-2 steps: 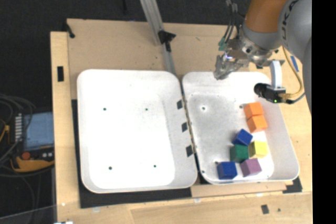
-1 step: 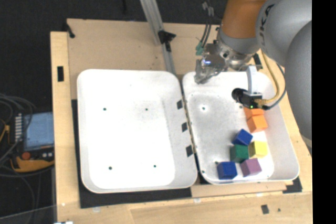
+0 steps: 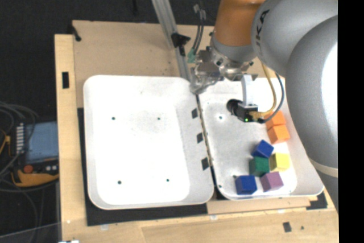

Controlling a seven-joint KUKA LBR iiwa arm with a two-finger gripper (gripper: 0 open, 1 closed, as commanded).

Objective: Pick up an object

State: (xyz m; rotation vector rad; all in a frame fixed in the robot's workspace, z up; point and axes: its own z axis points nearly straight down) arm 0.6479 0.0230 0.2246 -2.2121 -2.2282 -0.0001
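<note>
Several small blocks lie in the near right part of the right bin [image 3: 227, 139]: an orange block [image 3: 278, 128], a blue block [image 3: 263, 149], a green block [image 3: 259, 165], a yellow block [image 3: 281, 161], a purple block [image 3: 272, 180] and a second blue block [image 3: 245, 184]. My gripper [image 3: 203, 78] hangs under the orange-banded wrist at the far left corner of the right bin, close to the divider between the bins. It is well away from the blocks, and I see nothing held in it.
The left bin [image 3: 96, 122] sits beside the right one. A slanted metal pole [image 3: 162, 5] rises behind the bins next to the gripper. A blue box with cables [image 3: 40, 145] lies off the bench at the left.
</note>
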